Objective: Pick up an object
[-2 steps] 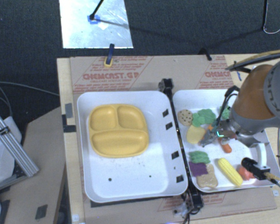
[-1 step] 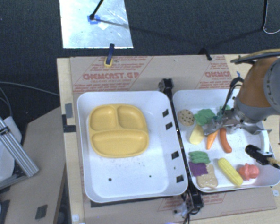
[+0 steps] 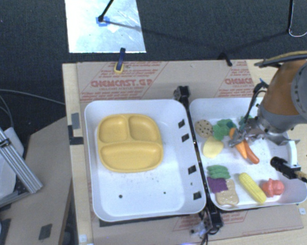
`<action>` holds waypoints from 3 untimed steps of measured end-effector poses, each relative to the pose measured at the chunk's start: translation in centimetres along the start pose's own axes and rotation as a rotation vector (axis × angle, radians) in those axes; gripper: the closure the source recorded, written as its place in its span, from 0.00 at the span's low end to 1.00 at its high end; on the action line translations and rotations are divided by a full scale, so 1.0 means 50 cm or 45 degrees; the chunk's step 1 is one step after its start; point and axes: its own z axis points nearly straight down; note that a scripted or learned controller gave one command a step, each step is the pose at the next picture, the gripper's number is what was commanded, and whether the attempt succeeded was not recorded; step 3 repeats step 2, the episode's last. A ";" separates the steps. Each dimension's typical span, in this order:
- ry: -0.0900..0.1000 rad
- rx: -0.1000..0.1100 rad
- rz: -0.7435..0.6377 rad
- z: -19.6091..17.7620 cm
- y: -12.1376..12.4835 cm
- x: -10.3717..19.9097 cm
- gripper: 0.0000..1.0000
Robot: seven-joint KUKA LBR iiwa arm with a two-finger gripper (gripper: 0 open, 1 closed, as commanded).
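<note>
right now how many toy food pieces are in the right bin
8: cookie, broccoli, lemon-yellow piece, carrot at the gripper, green piece, purple piece, corn, pink piece. The arm may hide others.

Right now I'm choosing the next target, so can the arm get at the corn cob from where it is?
Probably yes. The corn cob lies uncovered near the front of the right bin, with nothing stacked on it, and the gripper is already over that bin by the carrot.
</note>
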 end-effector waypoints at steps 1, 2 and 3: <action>0.003 0.001 -0.005 0.021 0.040 0.108 1.00; 0.006 -0.004 -0.010 -0.190 -0.002 0.278 1.00; 0.006 -0.004 -0.010 -0.190 -0.002 0.278 1.00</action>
